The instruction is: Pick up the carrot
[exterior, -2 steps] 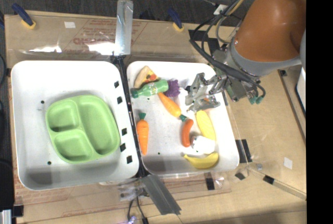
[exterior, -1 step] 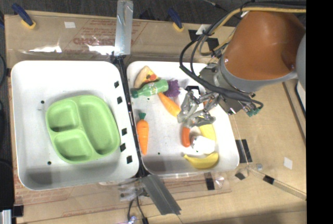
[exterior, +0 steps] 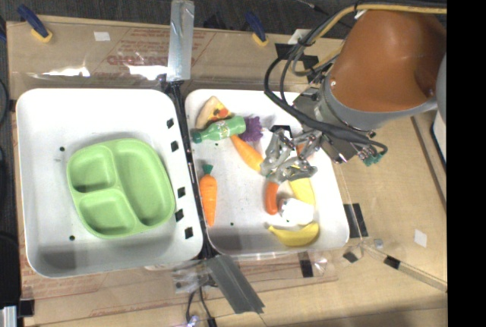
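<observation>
A carrot point(exterior: 207, 197) with a small green top lies along the left wall of the right bin point(exterior: 235, 238). A second orange, carrot-like piece point(exterior: 247, 152) lies slantwise near the bin's middle. A short orange piece point(exterior: 271, 199) sits lower down. My gripper point(exterior: 287, 168) hangs over the right half of this bin, just right of the slanted piece and just above the short one. Its silver fingers point(exterior: 274, 157) stand spread, with nothing between them. The carrot by the left wall lies well apart from the gripper, to its left.
The right bin also holds a green bottle point(exterior: 220, 130), a wedge-shaped food toy point(exterior: 213, 110), purple grapes point(exterior: 253, 125), a yellow piece point(exterior: 302, 190), a white piece point(exterior: 295, 209) and a banana point(exterior: 293, 235). A green divided plate point(exterior: 121, 185) sits in the left bin point(exterior: 38, 128).
</observation>
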Available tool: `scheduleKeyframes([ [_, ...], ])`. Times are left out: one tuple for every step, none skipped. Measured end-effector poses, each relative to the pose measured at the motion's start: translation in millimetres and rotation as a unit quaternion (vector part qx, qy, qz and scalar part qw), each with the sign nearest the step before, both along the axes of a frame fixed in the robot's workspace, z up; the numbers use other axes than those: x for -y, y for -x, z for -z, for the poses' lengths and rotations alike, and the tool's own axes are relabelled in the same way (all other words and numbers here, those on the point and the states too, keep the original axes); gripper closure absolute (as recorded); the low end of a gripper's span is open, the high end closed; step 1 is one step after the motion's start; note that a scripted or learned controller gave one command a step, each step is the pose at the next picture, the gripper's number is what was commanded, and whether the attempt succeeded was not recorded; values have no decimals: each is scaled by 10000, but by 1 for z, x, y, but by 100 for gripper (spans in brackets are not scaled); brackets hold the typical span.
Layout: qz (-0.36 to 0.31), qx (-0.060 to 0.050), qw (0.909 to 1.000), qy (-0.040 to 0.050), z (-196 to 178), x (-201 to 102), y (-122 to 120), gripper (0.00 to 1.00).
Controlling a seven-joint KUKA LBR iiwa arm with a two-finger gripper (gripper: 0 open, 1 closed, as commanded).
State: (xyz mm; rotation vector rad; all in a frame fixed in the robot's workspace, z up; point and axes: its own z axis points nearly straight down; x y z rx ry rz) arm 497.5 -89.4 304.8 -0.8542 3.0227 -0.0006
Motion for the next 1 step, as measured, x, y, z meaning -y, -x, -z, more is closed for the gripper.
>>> scheduleKeyframes([
  [-1979,4,9802,1,16,-34,10,100],
])
